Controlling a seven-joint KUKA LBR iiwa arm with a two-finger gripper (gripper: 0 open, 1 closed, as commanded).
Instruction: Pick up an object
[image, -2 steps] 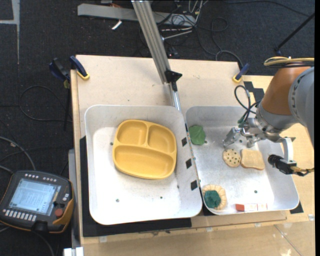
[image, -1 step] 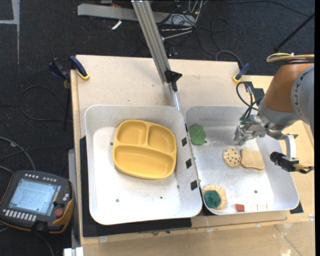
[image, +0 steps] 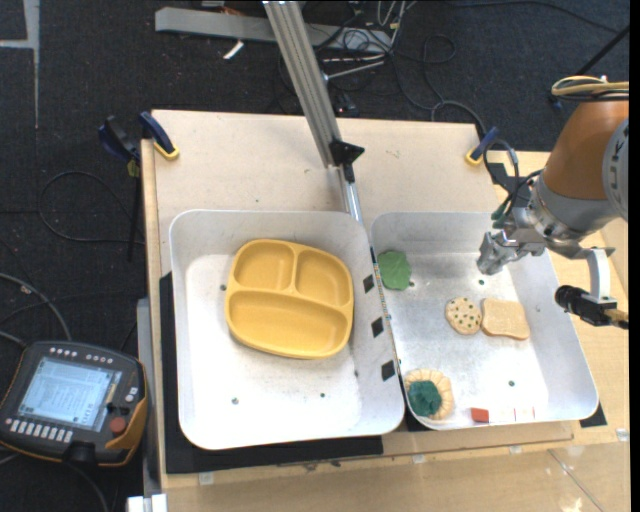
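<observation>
My gripper (image: 492, 258) hangs over the back right part of the right bin (image: 560, 330), with nothing seen between its fingers. In that bin, a slice of toast (image: 506, 319) lies just below the gripper. A round spotted cookie (image: 463, 315) rests to the left of the toast. A green leafy piece (image: 394, 269) lies near the bin's left wall. A round tan item with a green centre (image: 427, 393) sits at the front left corner. A small red block (image: 481, 414) lies near the front rim.
A yellow divided plate (image: 291, 297) lies in the left bin (image: 200, 400). A slanted metal pole (image: 312, 85) rises from between the bins. Blue and yellow clamps (image: 158, 138) hold the bench's back corners. A teach pendant (image: 68, 397) rests at the lower left.
</observation>
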